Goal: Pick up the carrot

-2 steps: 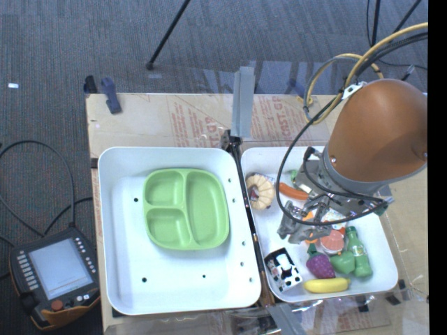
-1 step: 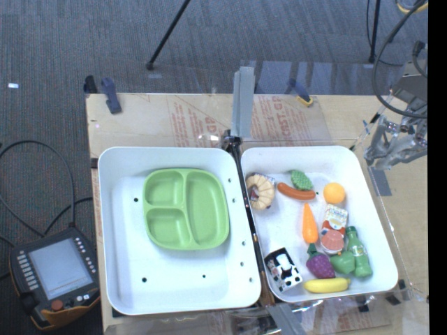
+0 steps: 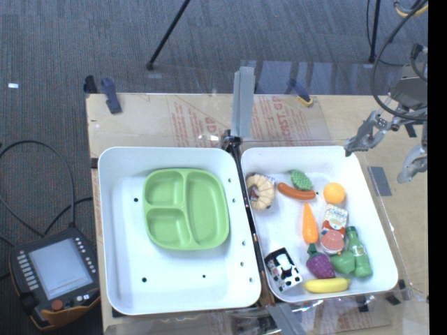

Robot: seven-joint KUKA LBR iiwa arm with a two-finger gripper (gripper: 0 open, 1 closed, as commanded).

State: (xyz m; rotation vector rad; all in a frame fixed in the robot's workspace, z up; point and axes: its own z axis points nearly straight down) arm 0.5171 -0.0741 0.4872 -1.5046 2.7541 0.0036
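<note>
My tool (image 3: 386, 147) hangs wide and empty off the right bin's (image 3: 374, 208) far corner, so I'm approaching and must drop over the carrot (image 3: 309, 223).

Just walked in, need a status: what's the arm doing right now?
Nothing is being handled yet. The gripper hangs over the bench off the right bin's far right corner, holding nothing. The carrot lies untouched in that bin among other toy food. The left bin holds a green divided plate.
</note>
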